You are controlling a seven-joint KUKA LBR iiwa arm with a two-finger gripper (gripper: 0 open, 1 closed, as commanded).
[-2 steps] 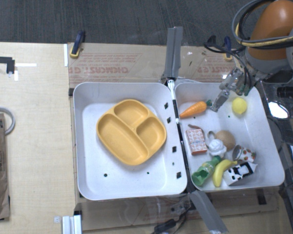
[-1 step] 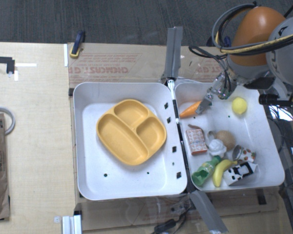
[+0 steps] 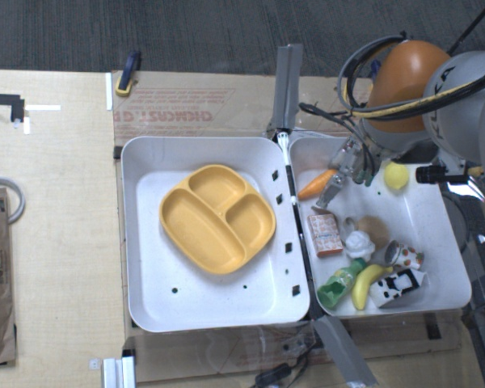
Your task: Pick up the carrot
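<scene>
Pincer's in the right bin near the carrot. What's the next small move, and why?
Probably nudge the pincer a little toward the divider and lower it over the carrot. The carrot lies slanted by the right bin's left wall, and the pincer sits just off its lower right end, not around it.

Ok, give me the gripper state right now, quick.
Gripper: low in the right bin, right beside the carrot; whether it is open, closed or holding anything cannot be told.
</scene>
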